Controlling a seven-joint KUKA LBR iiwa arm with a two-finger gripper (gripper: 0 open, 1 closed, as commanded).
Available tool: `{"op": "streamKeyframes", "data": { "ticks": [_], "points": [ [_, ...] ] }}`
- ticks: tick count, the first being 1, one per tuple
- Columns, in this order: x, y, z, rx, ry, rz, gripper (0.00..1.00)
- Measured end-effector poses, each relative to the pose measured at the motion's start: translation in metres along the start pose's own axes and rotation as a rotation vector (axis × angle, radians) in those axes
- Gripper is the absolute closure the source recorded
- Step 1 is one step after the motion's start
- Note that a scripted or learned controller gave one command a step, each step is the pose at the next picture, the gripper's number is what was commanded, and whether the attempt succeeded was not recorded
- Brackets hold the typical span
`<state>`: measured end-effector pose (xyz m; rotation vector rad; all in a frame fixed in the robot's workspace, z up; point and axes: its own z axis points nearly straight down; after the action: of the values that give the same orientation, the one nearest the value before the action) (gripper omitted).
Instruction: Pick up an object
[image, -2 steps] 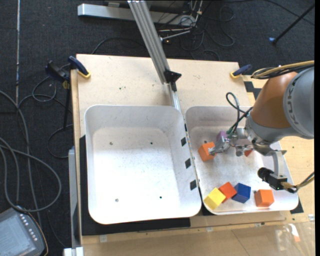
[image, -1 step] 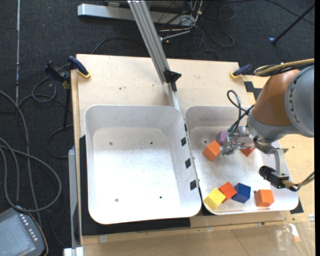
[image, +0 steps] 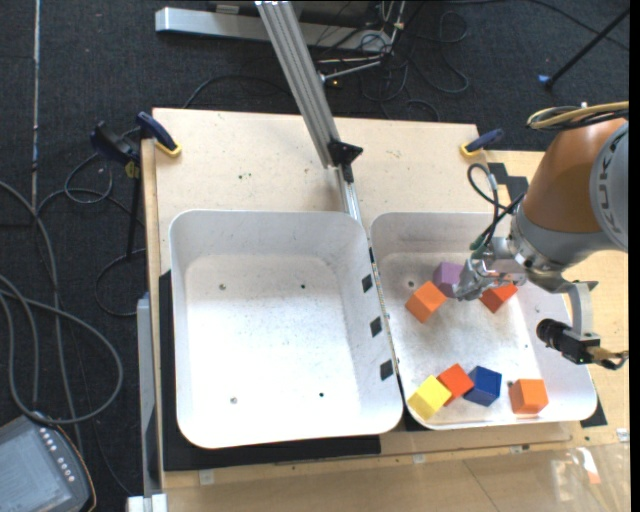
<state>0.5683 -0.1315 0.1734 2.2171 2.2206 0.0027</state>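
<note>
The gripper (image: 478, 283) hangs low over the back of the right bin (image: 400, 240), below the grey and orange arm. A purple block (image: 448, 273) lies just left of it and a red block (image: 498, 296) just right of it. An orange block (image: 426, 300) sits a little further left. Near the bin's front lie a yellow block (image: 430, 396), a red-orange block (image: 456, 379), a blue block (image: 484, 385) and another orange block (image: 528, 396). No block shows between the fingers.
The left bin (image: 200, 240) stands beside the right one, with a dark strip along their shared wall. A slanted metal bar (image: 305, 80) runs down to the bins' back edge. Clamps sit at the bench's back corners. A black fitting (image: 565, 342) juts from the arm.
</note>
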Motion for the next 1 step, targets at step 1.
{"op": "streamKeyframes", "data": {
  "ticks": [1],
  "points": [
    [0.0102, 0.0031, -0.0554, -0.004, 0.0, -0.002, 1.0]
  ]
}}
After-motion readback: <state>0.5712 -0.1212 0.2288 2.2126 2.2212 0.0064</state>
